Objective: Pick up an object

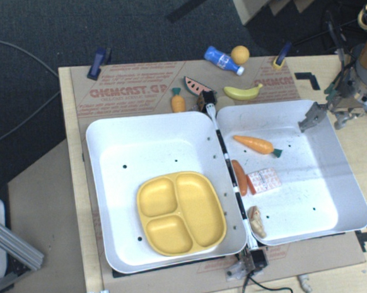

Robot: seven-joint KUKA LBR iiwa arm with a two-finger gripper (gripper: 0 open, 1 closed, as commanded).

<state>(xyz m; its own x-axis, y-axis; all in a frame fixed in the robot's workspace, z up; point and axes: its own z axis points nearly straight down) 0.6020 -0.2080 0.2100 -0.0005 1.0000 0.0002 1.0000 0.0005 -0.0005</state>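
Gripper [323, 114] sits at the upper right corner of the right bin [338, 181], its grey metal parts low over the rim; one finger [310, 119] juts out over the white floor, and how wide the claw stands cannot be told from this slant, though nothing shows between its parts. Inside that smooth, glossy bin lie an orange carrot [254, 144] with a green tip, tapered and matte, a slim reddish sausage [239, 177] pressed along the left wall, a flat red-and-white checked packet [263, 180] just beside it, and a rounded tan shell-like piece [256, 221] near the lower left corner. All are well apart from the gripper. In the left bin [110, 180] rests a yellow plastic tray [180, 212] with three rounded compartments. On the brown printed cardboard behind the bins lie a curved yellow banana [243, 92], a blue bottle [221, 59] with a white cap, a round orange fruit [240, 54], a watermelon slice [194, 85] and a small orange piece [178, 102] topped with green.
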